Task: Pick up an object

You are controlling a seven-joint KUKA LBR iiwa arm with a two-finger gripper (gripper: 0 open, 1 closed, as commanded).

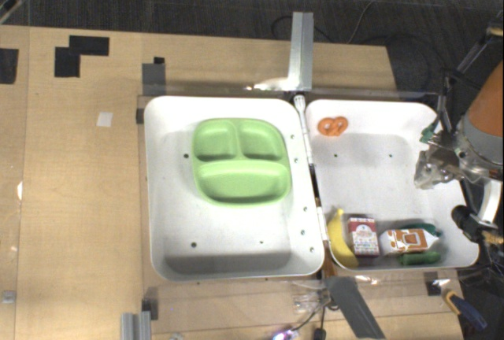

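The right bin (370, 173) holds an orange pretzel (332, 126) near its back left corner. Along its front edge lie a yellow banana (339, 239), a small red and white carton (362, 236), an orange and white carton (407, 239) and a green item (419, 257). My gripper (433, 169) hangs over the bin's right side, above bare white floor, well apart from every object. Nothing shows between its metal fingers.
The left bin (165, 197) carries a green divided plate (239, 160) in its middle. A metal post (302, 47) rises behind the seam between the bins. The grey arm with its orange band (487, 114) enters from the right over the bin's rim.
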